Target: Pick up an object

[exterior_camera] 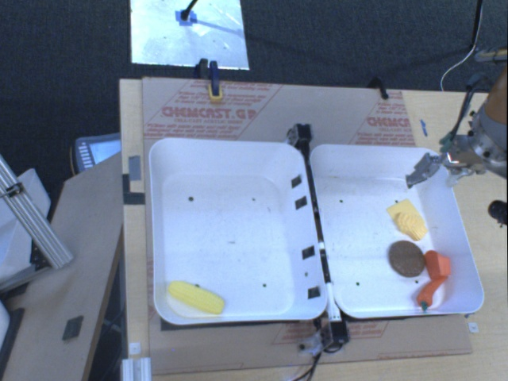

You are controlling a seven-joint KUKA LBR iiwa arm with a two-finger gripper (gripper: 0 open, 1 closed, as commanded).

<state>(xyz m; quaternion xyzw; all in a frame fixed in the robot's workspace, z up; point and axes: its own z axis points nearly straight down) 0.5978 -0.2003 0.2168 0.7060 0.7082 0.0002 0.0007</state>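
Right bin (373, 165) holds three items near its right side — a yellow chunk (408, 219), a brown disc (406, 258) just below it, an orange carrot (433, 276) by the front right corner. Gripper (432, 165) sits over the bin's upper right edge, above the yellow chunk — nothing visibly in it, can't tell how open it is. Left bin (222, 165) has a corn cob (196, 297) at its front left corner.

I have one fixed camera, mounted above the bench and looking down at a slant. It sits far enough back to take in both shallow white plastic bins (230, 165) side by side, the brown cardboard sheet (238, 109) beneath them and dark floor beyond. The grey arm (488, 137) comes in at my right edge.
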